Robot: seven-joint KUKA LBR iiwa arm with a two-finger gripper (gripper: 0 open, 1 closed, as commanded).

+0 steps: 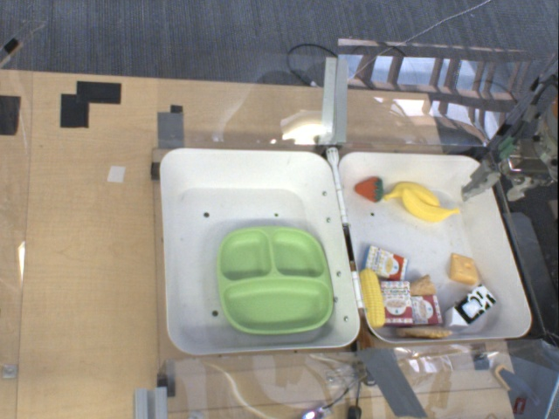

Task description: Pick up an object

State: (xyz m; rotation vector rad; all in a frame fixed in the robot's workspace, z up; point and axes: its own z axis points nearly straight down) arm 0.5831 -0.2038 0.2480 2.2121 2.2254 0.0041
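One plate [275, 279], one banana [422, 201], one strawberry [369, 188]; the gripper's [486, 178] grasp I cannot tell.

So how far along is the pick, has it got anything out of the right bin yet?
Nothing looks picked yet. The end effector sits at the right bin's upper right rim, with nothing seen between its fingers. The banana, strawberry, corn and small cartons lie in that bin, and the green plate in the left bin. Left: descend, grasp, lift.
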